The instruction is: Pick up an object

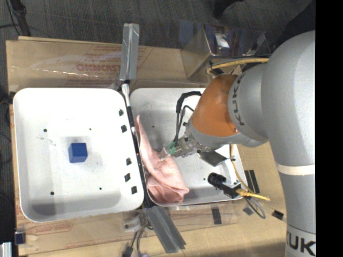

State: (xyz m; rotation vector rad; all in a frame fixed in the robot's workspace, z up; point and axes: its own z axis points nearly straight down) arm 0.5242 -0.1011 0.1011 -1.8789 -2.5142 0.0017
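The likeliest thing to pick is the pink cloth, which lies crumpled in the right bin, pressed along the right side of the middle rim and bunching thicker toward that rim's near end. It looks light, soft and limp. It should not slip or break, but it will sag and drag when lifted, so a raised fold in the bulky part seems a better hold than the thin strip running up the rim. The gripper hangs just right of the rim, at the cloth's right edge; whether it is released or clenched on anything cannot be made out, since the wrist covers it. Room is tight on the rim side, where a descent could strike the wall, while bare floor lies farther right of the rim. Well left of the rim, a blue cube sits alone on the left bin floor, stiff and small, with open room all round.
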